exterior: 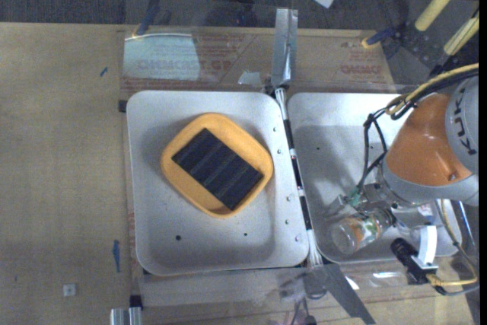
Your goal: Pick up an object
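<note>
A yellow-orange square object with a dark ribbed top lies tilted in the middle of the left bin. In the right bin, a small clear object with some green and orange on it rests near the front wall. The arm's orange wrist hangs over the right bin. Below it, the gripper sits low, just above and touching or nearly touching the clear object. The wrist hides much of the gripper.
A metal divider runs between the two bins. Black cables loop beside the wrist. A clear panel stands behind the bins. Chair legs and a white sheet lie on the floor beyond the bench.
</note>
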Available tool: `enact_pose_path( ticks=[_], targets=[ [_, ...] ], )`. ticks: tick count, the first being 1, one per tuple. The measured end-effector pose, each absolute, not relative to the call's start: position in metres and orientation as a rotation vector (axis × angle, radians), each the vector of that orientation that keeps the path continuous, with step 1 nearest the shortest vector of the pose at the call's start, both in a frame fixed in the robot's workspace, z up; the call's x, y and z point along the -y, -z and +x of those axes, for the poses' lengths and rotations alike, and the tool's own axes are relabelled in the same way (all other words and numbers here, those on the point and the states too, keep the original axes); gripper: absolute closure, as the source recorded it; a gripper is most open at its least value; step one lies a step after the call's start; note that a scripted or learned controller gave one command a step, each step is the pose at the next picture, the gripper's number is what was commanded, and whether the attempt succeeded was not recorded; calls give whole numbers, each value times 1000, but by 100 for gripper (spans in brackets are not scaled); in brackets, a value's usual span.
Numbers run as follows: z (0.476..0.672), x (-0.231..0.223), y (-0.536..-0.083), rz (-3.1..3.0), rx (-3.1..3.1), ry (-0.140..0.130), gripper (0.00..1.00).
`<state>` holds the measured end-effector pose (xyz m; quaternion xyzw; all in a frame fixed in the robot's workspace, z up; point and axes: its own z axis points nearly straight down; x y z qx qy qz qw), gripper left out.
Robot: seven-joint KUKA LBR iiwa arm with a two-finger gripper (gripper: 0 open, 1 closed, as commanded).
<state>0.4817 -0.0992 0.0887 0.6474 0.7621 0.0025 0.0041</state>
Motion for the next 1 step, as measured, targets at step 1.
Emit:
enact_pose_path(
  ticks=[1],
  targets=[
    [500, 121, -116, 1982, -2435, 0, 0]
  ],
)
